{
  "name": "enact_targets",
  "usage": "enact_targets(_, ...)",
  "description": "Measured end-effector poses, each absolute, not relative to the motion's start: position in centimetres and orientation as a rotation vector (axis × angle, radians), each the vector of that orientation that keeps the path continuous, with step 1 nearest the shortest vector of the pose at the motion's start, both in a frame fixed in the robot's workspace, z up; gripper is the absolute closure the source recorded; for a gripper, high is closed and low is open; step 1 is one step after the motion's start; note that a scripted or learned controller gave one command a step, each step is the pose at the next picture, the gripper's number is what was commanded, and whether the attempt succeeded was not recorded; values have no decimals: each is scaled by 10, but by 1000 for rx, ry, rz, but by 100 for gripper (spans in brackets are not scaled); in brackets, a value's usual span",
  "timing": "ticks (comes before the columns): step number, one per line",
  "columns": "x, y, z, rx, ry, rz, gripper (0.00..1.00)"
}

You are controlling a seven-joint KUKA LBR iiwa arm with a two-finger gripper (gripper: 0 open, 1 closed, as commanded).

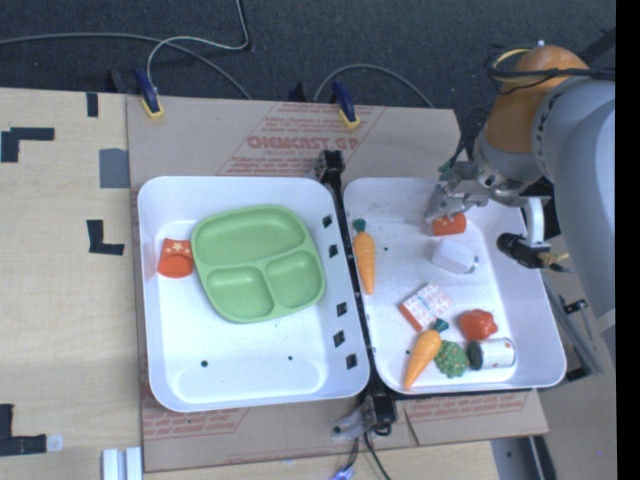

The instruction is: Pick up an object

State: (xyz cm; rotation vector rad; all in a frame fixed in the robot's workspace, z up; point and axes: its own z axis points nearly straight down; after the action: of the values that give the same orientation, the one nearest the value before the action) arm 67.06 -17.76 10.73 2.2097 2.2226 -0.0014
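Note:
My gripper [447,206] hangs over the back of the right bin [530,308], at the end of the grey arm reaching in from the right. A small red-orange object [449,225] lies directly under its tip, touching or nearly touching it. I cannot tell whether the gripper holds it. Just in front of that lies a white block [453,257]. An orange carrot [364,258] lies along the bin's left wall.
The front of the right bin holds a pink-and-white box [425,305], a red pepper [478,323], a second carrot [422,356], broccoli [451,359] and a small can [495,353]. The left bin [250,368] holds a green divided plate [259,261] and a red toy [176,258].

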Motion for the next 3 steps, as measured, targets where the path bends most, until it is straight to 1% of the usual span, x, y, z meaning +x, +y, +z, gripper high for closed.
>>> enact_targets(1, 671, -178, 107, 2209, 2222, -2, 0)
enact_targets(2, 669, -135, 86, 2218, 2222, -2, 0)
enact_targets(3, 669, -135, 97, 2216, 2222, -2, 100)
